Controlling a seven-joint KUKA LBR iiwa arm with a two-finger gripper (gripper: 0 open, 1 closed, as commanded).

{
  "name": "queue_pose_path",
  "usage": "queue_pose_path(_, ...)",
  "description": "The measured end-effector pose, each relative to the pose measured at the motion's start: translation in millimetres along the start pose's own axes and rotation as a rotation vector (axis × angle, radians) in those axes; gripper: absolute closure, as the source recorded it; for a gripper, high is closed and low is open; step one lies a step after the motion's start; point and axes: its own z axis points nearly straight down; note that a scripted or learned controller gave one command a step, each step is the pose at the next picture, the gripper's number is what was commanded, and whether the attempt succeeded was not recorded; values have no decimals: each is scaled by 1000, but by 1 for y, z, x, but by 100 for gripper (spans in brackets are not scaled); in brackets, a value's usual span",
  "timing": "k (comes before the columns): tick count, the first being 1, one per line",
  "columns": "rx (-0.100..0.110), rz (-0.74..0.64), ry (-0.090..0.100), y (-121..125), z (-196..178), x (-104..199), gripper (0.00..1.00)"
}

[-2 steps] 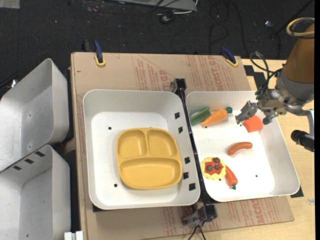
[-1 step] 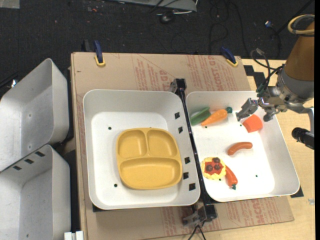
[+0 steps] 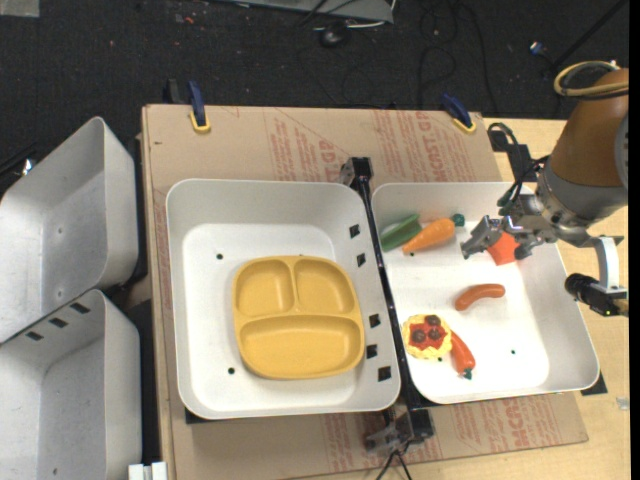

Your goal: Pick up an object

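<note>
My gripper (image 3: 500, 240) hangs over the back right part of the right bin (image 3: 570, 368), open. A small orange-red block (image 3: 504, 252) lies between its two fingers, and I cannot tell whether they touch it. To its left lie an orange carrot (image 3: 431, 236) and a green pepper (image 3: 399, 231). A brown sausage (image 3: 480, 295) lies in the bin's middle. Near the front lie a yellow pizza toy with red dots (image 3: 427, 336) and a red chili (image 3: 461, 354).
A yellow divided plate (image 3: 297, 316) sits in the left bin (image 3: 200, 268). A black divider (image 3: 378, 268) runs between the bins. Two spare white bins (image 3: 60, 268) stand off the bench at the left. The arm's orange band (image 3: 592, 138) is at the right edge.
</note>
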Motion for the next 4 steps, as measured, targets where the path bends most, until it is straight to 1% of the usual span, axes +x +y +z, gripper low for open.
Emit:
queue_pose_path(1, 1, 0, 0, 0, 59, -9, 0)
queue_pose_path(2, -1, -1, 0, 0, 79, -8, 0)
queue_pose_path(3, -5, -1, -1, 0, 67, -8, 100)
queue_pose_path(4, -9, 0, -3, -4, 22, -11, 100)
